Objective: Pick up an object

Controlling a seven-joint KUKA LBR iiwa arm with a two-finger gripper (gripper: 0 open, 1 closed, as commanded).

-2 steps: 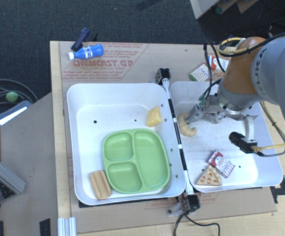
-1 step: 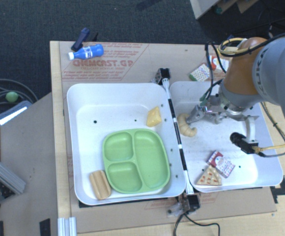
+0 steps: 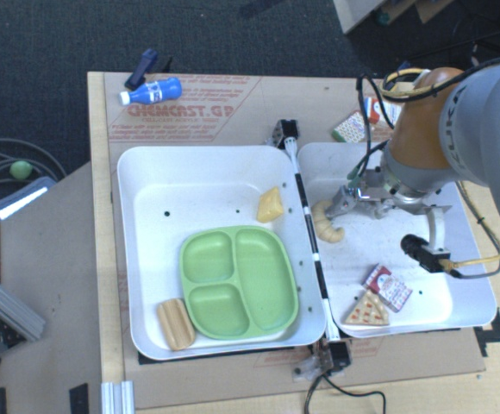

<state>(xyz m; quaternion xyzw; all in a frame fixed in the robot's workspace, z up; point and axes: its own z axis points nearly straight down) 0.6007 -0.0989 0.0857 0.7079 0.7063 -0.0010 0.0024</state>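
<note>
My gripper [image 3: 348,198] hangs low over the back left part of the right bin [image 3: 465,304], under the orange wrist band. Just left of and below it a beige croissant-shaped piece [image 3: 326,222] lies against the bin's left wall. I cannot tell whether the gripper touches it. A red and white packet [image 3: 389,287] and an orange waffle-like triangle [image 3: 366,310] lie near the right bin's front. The left bin [image 3: 146,188] holds a green divided plate [image 3: 237,281], a yellow wedge [image 3: 270,204] and a tan bread-like block [image 3: 175,323].
A blue and white bottle [image 3: 151,90] lies on the cardboard behind the left bin. A small patterned packet [image 3: 351,128] sits behind the right bin. A black cable plug [image 3: 424,253] hangs from the arm over the right bin.
</note>
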